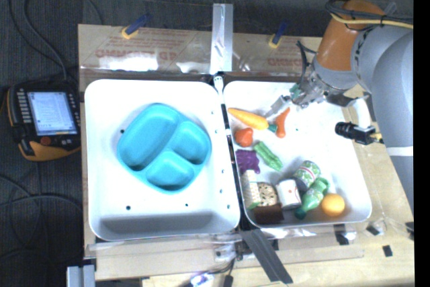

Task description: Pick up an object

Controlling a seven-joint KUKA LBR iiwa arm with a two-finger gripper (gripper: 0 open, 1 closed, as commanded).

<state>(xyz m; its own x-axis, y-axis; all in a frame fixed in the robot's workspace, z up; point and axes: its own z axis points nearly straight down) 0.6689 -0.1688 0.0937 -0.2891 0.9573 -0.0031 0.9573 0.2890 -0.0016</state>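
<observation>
Gripper [285, 104] of the grey arm [386, 77] hangs low over the upper part of the right bin [349, 151], close to the yellow-orange toy carrot [248, 118] and the small red-orange piece [281, 123] beside it; how it stands there I cannot tell, and nothing is seen held. I judge it is lined up for one of these two, because they lie a little apart from the crowded heap. That heap fills the lower part of the same bin: a red tomato-like toy [244, 136], purple grapes [247, 160], a green vegetable [269, 155], a small box [261, 195], a white cup-like piece [289, 193], a green can [308, 173], a green bottle [313, 197] and an orange ball [332, 204]. The left bin [107, 198] holds one blue divided tray [164, 146], tilted.
</observation>
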